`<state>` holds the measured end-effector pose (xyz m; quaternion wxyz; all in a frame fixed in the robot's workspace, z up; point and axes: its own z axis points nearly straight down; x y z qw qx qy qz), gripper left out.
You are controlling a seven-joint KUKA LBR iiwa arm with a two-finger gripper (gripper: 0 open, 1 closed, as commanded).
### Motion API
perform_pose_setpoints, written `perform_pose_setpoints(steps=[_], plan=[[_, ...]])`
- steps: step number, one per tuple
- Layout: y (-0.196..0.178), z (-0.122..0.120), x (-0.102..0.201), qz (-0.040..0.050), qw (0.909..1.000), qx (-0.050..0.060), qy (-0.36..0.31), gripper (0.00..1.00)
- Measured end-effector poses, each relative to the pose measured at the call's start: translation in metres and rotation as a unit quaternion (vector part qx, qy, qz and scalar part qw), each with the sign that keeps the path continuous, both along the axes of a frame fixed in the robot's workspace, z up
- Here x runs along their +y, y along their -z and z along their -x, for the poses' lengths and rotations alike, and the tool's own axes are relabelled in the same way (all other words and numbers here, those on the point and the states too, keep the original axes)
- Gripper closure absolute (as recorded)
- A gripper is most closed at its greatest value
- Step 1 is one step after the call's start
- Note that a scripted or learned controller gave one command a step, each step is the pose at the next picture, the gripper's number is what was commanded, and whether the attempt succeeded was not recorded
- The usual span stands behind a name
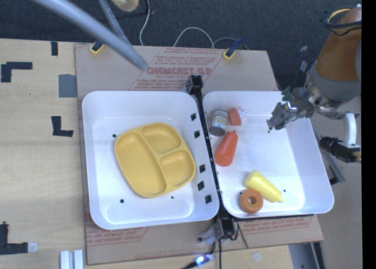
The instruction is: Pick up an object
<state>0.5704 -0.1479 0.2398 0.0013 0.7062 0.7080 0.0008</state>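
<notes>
Right now I am watching the dark two-finger claw (277, 118) hanging over the upper right part of the right shallow white plastic bin (305, 162), and at this size I cannot tell how far apart its tips are standing; nothing is showing between them, so I am treating it as carrying nothing. Below and to its left, well apart from it, the candidates are lying in that bin: a small grey metal can (218, 123) touching a short orange block (235, 116), an orange-red plastic carrot-like piece (226, 148) just beside the divider, and, nearer the front wall, a yellow cone-shaped toy (264, 185) touching an orange ring (251, 201). I am worrying that a descent straight down is meeting bare bin floor, that the touching pairs are spoiling a clean pinch, and that the rounded, tapered pieces are squirting out sideways. The yellow compartment tray (155, 158) is sitting in the left white bin (97, 144), too wide for these tips.
</notes>
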Motion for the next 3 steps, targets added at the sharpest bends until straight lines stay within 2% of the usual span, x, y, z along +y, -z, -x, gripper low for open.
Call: perform_pose_setpoints(steps=[1,3], plan=[[0.014,-0.015,0.055,-0.0011,1.0000,0.003,-0.002,1.00],[0.001,-0.041,0.161,-0.0012,1.0000,0.002,-0.002,1.00]])
